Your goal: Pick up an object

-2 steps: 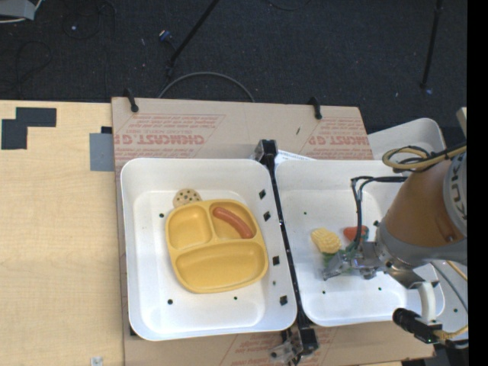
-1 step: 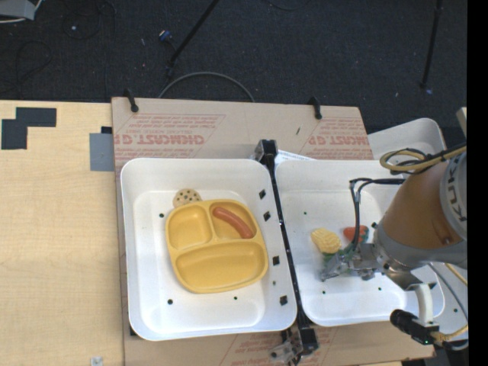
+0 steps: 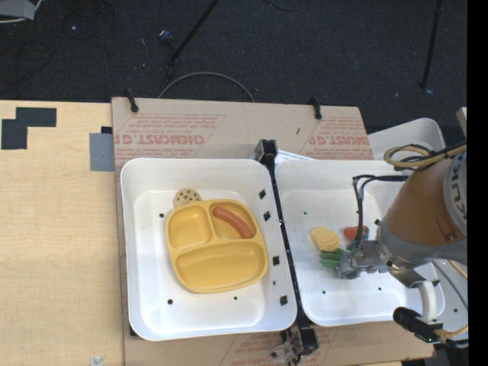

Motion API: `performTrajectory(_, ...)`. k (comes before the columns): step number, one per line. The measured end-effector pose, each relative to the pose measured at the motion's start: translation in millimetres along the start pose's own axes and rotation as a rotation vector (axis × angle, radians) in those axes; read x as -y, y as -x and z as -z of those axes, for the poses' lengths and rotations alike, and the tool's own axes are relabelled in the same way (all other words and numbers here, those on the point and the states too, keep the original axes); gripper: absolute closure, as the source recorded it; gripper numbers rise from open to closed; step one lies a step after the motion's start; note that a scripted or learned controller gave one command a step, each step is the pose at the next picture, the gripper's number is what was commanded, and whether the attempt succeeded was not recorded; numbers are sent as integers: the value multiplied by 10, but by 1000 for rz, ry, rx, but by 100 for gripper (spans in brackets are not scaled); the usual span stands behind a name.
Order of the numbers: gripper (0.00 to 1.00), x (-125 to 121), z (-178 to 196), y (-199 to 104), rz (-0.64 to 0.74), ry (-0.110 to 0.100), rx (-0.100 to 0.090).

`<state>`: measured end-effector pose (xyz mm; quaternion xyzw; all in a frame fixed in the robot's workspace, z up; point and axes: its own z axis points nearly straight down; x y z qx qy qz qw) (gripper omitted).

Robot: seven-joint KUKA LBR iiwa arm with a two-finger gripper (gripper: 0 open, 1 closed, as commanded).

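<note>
The end effector (image 3: 349, 268) sits low in the right bin (image 3: 320, 311), touching a green toy (image 3: 330, 258); its grip cannot be told. Corn (image 3: 324, 239) lies just beyond, a carrot (image 3: 354, 232) beside. Crowding could make it nudge pieces aside and miss.

Robotics lab, white bins (image 3: 145, 204) on cardboard-topped bench (image 3: 229, 132), loose floor cables (image 3: 206, 82)

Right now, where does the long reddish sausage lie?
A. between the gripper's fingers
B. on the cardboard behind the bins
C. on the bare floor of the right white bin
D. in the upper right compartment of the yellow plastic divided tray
D: the long reddish sausage lies inside the upper right compartment of the yellow plastic divided tray, which sits in the left white bin.
</note>
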<state>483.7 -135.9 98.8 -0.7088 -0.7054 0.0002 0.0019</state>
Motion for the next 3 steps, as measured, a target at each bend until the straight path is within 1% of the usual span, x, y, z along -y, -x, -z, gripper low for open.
performTrajectory(1, 100, 62, 537, -78, 7, 4, 2)
performTrajectory(2, 100, 81, 961, -62, 6, 4, 2)
performTrajectory(3, 100, 74, 1275, -58, 6, 4, 2)
